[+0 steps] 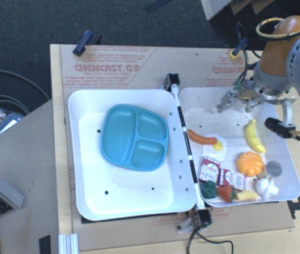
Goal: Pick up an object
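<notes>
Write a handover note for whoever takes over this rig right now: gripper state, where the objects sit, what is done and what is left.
Gripper: fingers spread open, holding nothing, at the far end of the right bin.
Right bin holds: banana, hot dog, orange pumpkin, small cartons, strawberry, corn cob, grey disc.
Left bin: blue divided plate.
Done: nothing picked yet.
Left: close on one object and lift; the banana looks nearest.

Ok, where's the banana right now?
In the right bin, toward its right side: the banana lies just above the orange pumpkin, right of the hot dog.
</notes>
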Available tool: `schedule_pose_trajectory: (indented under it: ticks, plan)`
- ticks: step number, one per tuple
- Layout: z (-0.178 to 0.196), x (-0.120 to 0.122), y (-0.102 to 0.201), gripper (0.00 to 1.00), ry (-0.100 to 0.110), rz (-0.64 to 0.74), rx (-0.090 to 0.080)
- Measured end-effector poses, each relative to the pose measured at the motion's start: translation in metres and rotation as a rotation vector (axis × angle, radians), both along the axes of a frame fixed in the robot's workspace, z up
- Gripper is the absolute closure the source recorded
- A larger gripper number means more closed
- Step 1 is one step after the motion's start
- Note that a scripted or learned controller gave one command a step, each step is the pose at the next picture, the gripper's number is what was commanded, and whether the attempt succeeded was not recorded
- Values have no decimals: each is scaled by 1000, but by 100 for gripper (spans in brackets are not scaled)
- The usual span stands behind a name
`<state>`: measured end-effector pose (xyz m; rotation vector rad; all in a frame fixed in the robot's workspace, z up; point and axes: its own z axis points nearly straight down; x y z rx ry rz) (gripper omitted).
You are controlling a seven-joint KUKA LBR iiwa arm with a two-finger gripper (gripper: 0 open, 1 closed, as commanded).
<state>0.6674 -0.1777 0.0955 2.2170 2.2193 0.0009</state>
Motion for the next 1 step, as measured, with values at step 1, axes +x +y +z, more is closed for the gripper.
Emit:
schedule_pose_trajectory:
  ticks: [1]
  plan:
    - [-11, -1, 13, 0, 6, 0, 4]
